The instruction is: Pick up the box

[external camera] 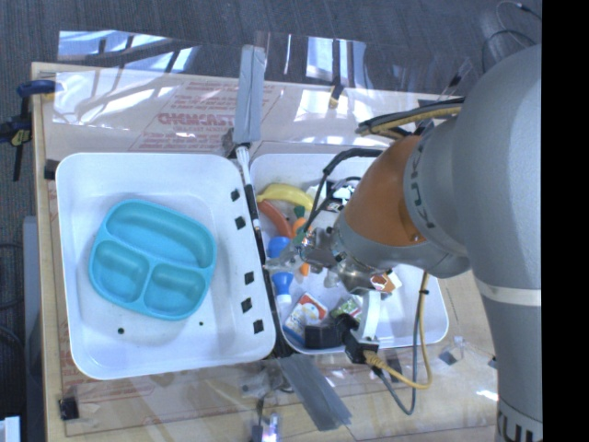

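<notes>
In the right bin (433,325), a small white box (306,312) with red and blue print lies near the front left corner. My gripper (342,293) is low in this bin, just right of the box and close above it, under the orange wrist band. The wrist hides much of the bin's middle. I cannot tell whether the gripper touches the box.
A yellow banana (283,194), a curved orange piece (273,217) and small blue items (279,247) lie along the right bin's left side. A small green thing (349,306) sits by the gripper. The left bin (74,182) holds a blue divided plate (152,259).
</notes>
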`<state>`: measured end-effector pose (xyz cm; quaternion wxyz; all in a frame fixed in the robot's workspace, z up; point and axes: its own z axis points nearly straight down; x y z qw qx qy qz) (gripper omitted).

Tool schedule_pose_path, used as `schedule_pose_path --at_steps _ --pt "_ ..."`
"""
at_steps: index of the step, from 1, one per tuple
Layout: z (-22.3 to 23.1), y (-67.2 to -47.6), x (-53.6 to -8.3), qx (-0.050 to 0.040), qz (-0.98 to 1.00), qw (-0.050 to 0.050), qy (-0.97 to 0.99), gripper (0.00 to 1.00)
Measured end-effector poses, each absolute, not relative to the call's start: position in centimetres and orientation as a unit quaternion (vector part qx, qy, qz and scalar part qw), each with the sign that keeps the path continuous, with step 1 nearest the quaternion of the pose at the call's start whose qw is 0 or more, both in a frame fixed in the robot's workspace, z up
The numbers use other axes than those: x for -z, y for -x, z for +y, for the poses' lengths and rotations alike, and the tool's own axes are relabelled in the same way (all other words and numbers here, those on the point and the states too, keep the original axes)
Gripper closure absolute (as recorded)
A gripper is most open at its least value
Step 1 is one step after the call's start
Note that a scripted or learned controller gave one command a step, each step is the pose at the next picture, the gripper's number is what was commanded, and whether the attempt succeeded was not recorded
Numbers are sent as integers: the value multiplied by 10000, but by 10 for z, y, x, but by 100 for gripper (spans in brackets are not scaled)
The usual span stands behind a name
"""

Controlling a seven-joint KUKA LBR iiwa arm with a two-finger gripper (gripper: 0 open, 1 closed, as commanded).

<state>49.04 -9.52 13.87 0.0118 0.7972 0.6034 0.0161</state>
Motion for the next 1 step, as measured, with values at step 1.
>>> schedule_pose_path --at_steps 1 --pt "-131 -476 -91 9 4989 -22 -8666 0"
